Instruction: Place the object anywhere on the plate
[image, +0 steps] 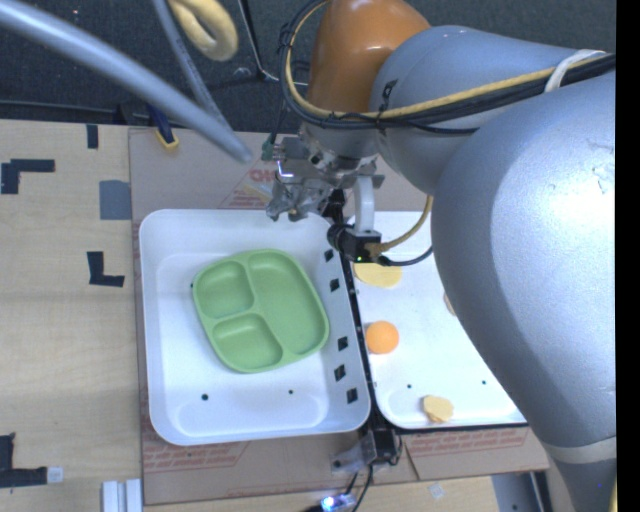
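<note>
Over the far edge of the left bin (160, 330), near the divider between the two bins, you have the gripper (292, 205) hanging above the bin's back wall, and nothing shows between its fingers; whether the jaws stand open or closed I cannot tell from this slanted view, since the wrist hardware is dark and cluttered. Your green plate (262, 310), a three-compartment one, lies flat in the middle of the left bin with all its wells bare. The candidates for the object sit in the right bin (455, 410): an orange ball (382, 337) just beside the divider, a pale yellow piece (378, 274) further back and partly under the wrist's cabling, and a small tan piece (437, 407) near the front wall. None of them touches the plate. I would judge you are at the very start of the job: nothing is picked, and the arm is on the plate's side, not the objects' side. The next move calls for carrying the gripper across the divider to the right bin, settling over one piece and coming down squarely on it. The ball looks likely to roll if nudged off-centre, and its closeness to the divider leaves little room for a finger on that side, so mind your approach angle there.
</note>
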